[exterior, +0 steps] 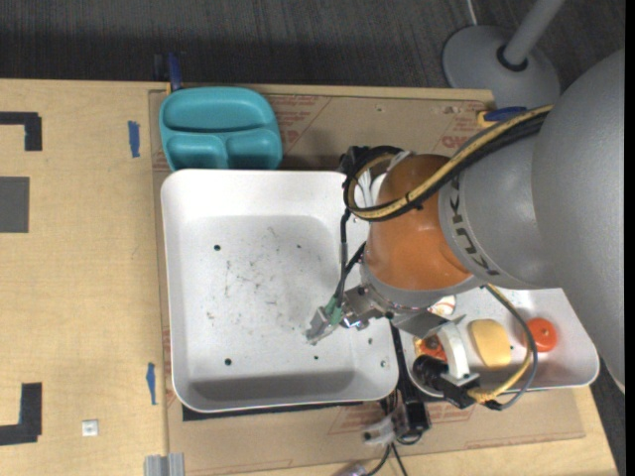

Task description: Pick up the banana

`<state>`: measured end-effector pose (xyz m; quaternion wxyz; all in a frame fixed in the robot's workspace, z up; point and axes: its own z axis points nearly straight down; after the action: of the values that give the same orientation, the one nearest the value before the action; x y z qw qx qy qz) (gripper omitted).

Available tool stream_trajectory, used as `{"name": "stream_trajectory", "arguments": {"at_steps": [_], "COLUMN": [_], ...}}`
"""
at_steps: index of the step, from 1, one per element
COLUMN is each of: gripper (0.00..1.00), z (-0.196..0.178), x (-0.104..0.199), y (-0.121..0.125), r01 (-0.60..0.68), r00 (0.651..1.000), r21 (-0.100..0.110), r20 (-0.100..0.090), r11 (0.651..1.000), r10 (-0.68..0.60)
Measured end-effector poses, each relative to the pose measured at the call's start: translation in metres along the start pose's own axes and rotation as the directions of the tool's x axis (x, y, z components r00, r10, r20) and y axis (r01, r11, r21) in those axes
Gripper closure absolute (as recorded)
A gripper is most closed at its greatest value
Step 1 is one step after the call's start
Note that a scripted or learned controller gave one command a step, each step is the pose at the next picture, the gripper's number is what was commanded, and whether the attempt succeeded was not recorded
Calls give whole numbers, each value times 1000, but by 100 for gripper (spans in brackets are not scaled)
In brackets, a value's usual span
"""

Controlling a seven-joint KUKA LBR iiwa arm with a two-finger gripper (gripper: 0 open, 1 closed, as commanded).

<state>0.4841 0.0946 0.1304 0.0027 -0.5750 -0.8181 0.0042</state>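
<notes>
A: The gripper (319, 327) is seen low over the left bin (198, 266); spread or pressed together cannot be told.

B: A yellowish piece, possibly the banana (488, 341), is glimpsed rightward, under the arm (496, 206).

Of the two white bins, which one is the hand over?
The left bin, the one below the teal tray. The hand hangs over its right part; the right bin is mostly hidden behind the arm.

There are two white bins, the left bin (198, 266) and the right bin (580, 365), one teal divided tray (220, 127) behind them, one robot arm (516, 206) with one gripper (325, 323), one orange round object (542, 334) and one yellowish object (489, 343).
</notes>
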Motion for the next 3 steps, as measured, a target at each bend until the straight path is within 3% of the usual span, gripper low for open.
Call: {"name": "stream_trajectory", "arguments": {"at_steps": [1, 2, 3], "gripper": [0, 0, 0], "z": [10, 43, 2], "x": [14, 92, 115], "y": [9, 51, 36], "r01": [-6, 312, -15], "r00": [1000, 950, 1000], "r21": [-16, -14, -10], "r20": [10, 5, 0], "r11": [1000, 950, 1000], "r10": [6, -312, 15]}}
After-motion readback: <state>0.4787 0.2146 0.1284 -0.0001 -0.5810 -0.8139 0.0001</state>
